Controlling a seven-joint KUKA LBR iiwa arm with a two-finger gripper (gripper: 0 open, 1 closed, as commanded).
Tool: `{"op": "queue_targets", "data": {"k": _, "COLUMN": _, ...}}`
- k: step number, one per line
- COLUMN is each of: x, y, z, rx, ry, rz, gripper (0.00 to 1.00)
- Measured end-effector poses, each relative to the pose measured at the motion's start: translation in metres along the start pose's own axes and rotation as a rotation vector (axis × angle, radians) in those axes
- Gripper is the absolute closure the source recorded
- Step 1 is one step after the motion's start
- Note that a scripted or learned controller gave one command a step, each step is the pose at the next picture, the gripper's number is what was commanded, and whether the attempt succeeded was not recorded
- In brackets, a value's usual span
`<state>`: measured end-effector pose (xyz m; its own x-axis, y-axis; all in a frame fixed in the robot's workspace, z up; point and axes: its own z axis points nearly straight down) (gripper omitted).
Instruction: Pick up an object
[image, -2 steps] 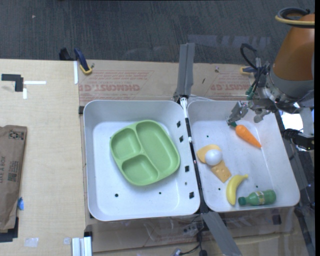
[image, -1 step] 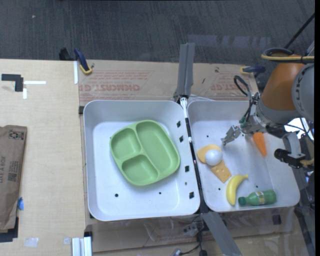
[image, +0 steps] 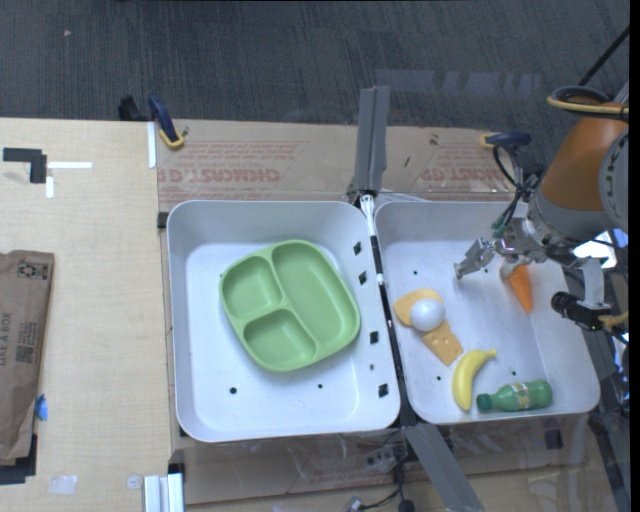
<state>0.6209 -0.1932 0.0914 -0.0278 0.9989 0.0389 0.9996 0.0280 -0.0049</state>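
The gripper hangs over the right bin beside the carrot — claw state unclear. Bottle label unreadable; mirrored lettering on the far cardboard.

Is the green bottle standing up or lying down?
Lying down: the green bottle rests on its side in the right bin, beside the banana.

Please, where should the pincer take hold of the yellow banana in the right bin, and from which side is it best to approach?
Probably at the middle of the banana, coming straight down from above. It lies flat on the right bin floor, curved, so closing across its narrow width suits best. Its lower end lies close to the green bottle; the middle has more free space.
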Motion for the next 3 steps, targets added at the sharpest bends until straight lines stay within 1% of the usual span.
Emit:
{"op": "queue_targets", "data": {"k": 1, "x": -0.019, "y": 0.04, "z": 0.0, "rx": 0.0, "ry": -0.025, "rz": 0.039, "gripper": 0.0}}
{"op": "queue_targets", "data": {"k": 2, "x": -0.018, "y": -0.08, "z": 0.002, "rx": 0.001, "ry": -0.037, "rz": -0.093, "gripper": 0.0}}
{"op": "queue_targets", "data": {"k": 3, "x": 0.011, "y": -0.143, "z": 0.003, "rx": 0.001, "ry": -0.036, "rz": -0.087, "gripper": 0.0}}
